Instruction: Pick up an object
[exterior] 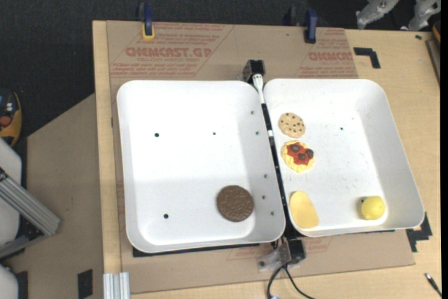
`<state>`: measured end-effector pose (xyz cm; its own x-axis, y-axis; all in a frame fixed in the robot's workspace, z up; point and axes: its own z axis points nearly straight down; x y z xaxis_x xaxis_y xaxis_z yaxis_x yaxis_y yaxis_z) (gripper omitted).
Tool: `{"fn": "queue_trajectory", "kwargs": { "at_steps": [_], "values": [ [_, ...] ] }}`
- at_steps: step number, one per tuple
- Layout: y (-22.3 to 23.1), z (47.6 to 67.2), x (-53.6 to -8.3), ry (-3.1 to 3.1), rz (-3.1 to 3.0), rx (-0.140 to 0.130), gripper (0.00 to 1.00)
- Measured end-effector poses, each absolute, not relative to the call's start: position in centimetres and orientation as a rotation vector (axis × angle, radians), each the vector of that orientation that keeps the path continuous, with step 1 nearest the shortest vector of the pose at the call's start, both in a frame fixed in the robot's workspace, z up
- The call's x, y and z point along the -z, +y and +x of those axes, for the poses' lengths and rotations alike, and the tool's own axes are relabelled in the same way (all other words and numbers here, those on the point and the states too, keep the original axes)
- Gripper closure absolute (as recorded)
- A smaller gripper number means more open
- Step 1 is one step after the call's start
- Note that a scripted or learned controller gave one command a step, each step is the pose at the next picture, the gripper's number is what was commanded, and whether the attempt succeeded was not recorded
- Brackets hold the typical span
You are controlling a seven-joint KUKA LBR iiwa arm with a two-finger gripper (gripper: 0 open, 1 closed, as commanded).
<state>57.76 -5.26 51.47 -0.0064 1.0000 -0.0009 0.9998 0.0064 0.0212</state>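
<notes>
Grey gripper (399,0) hangs beyond the far right corner of the brown board (231,56), state impossible to tell. Red "CHEMCAST" lettering marks the board. A round brown cookie (234,203) lies near the left white bin's (140,150) near right corner.

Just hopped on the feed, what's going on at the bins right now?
Nothing is being handled at this moment. The left bin holds a brown round cookie near its front right corner. The right bin holds a chocolate chip cookie, a small pizza-like piece, a pale yellow piece and a lemon. All lie untouched, none picked yet.
</notes>
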Motion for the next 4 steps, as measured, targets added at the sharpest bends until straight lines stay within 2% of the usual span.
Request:
{"fn": "queue_trajectory", "kwargs": {
  "at_steps": [1, 2, 3, 4],
  "values": [
    [3.1, 59.5, -39.4, 2.237, 2.218, 0.009, 0.00],
    [7.4, 58.8, -54.5, 2.221, 2.205, -0.027, 0.00],
    [13.0, 61.3, -37.7, 2.236, 2.223, 0.022, 0.00],
    [12.7, 61.4, -39.9, 2.221, 2.218, -0.006, 1.00]
  ]
}}
